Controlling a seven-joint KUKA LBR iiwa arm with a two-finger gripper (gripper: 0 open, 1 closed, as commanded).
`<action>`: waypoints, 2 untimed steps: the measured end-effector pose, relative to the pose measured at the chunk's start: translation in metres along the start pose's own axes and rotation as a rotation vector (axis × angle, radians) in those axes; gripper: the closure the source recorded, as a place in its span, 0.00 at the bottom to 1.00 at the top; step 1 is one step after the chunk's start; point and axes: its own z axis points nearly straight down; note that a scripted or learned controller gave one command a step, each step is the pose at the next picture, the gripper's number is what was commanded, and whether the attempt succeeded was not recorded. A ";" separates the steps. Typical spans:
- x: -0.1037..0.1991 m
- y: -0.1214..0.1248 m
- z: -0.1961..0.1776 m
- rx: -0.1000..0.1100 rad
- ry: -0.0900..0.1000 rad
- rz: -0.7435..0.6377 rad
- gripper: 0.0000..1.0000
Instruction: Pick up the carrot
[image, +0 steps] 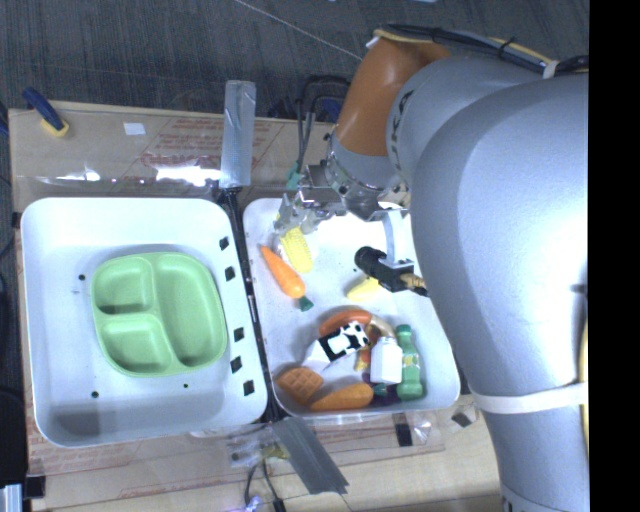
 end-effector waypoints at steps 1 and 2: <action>0.144 -0.043 0.017 0.006 0.002 -0.276 1.00; 0.133 -0.008 -0.145 -0.008 -0.001 -0.150 1.00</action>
